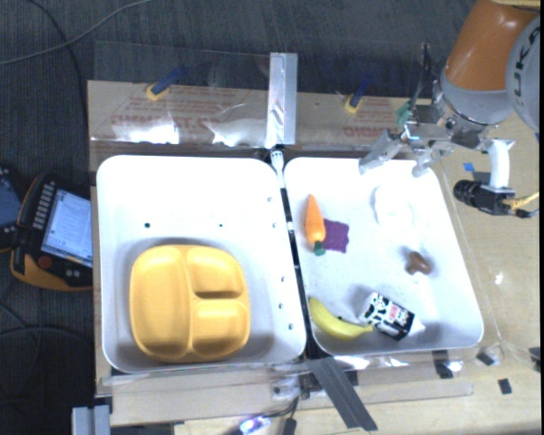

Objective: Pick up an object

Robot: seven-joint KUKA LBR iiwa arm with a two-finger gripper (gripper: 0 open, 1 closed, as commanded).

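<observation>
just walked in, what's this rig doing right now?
A KUKA arm reaches in from the right, its claw over the far rim of the right bin, nothing between its fingers. No pick yet. That bin holds a carrot, a purple piece, a banana, a small black-and-white box and a small brown item. The left bin holds a yellow divided tray.

Right bin: open floor across the upper and centre-right area. Obstacles: carrot touching purple piece at upper left; small brown item at centre right, standing apart; banana and black-and-white box close together along the lower edge. Left bin: yellow divided tray fills the lower half; the upper half is free floor. A raised divider separates the bins.
</observation>
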